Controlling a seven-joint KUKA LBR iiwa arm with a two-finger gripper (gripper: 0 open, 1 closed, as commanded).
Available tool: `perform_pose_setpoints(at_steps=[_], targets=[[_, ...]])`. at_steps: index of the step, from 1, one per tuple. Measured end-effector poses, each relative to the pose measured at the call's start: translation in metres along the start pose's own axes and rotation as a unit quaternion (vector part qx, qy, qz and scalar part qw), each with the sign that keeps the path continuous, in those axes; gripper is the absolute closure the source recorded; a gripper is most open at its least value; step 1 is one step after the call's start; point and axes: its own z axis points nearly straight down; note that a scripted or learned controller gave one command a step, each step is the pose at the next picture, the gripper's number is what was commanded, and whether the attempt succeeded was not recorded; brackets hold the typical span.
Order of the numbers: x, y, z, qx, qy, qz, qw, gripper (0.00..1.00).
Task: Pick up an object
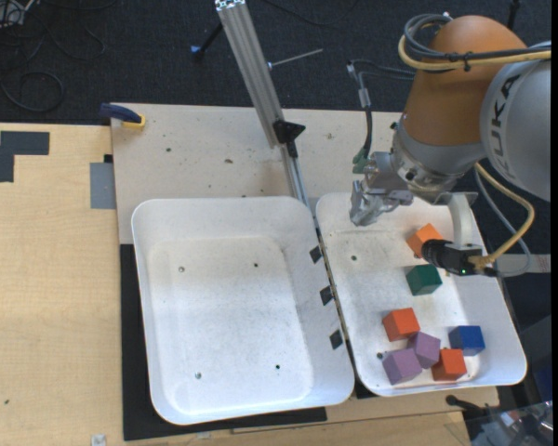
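My gripper (365, 214) hangs over the far left corner of the right bin (365, 297), with nothing visible between its fingers. Several small blocks lie in this bin. An orange block (424, 239) sits near the far right side, partly behind the wrist hardware. A green block (424, 280) lies just in front of it. Nearer the front are a red-orange block (401, 323), two purple blocks (426, 347) (401, 365), a blue block (466, 338) and another orange block (449, 364). All the blocks are to the right of and in front of the gripper.
The left bin (158, 342) stands beside the right one, with black clips (325, 295) along the shared edge. A slanted aluminium post (256, 72) rises behind the bins. A blue-and-yellow clamp (123, 114) lies at the board's far left corner.
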Motion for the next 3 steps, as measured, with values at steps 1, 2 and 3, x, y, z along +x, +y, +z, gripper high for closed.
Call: perform_pose_setpoints(at_steps=[1,2,3], targets=[[0.055,-0.017,0.019,0.001,0.000,0.001,1.0000,1.00],[0.112,-0.026,0.031,0.001,-0.001,0.000,1.0000,1.00],[0.108,-0.025,0.030,0.000,-0.001,0.003,1.0000,0.00]])
